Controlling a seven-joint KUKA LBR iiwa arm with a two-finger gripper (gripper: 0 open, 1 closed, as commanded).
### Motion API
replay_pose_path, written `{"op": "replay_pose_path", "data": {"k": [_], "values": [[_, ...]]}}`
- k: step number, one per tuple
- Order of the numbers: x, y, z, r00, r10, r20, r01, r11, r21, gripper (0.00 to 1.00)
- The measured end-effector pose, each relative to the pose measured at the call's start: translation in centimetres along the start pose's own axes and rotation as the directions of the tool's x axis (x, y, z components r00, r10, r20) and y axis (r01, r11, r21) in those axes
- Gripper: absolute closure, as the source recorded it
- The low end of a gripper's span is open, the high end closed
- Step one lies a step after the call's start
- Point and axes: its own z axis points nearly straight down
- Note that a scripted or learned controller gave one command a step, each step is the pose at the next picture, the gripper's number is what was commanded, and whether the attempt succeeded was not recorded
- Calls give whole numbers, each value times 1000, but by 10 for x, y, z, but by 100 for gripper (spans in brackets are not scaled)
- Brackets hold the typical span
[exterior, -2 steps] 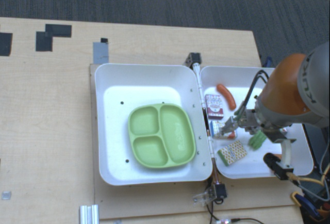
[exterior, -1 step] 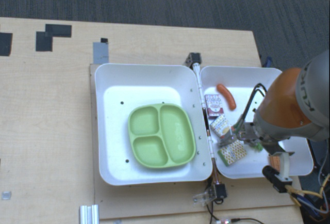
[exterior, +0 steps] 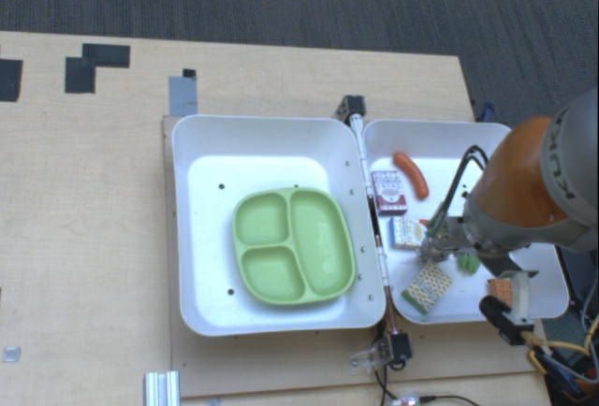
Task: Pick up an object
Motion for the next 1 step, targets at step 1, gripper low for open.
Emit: {"op": "replay_pose_path", "data": {"k": [1], "values": [[0, 0, 0, 1000, 0, 0, 0, 1000, 0, 0]]}}
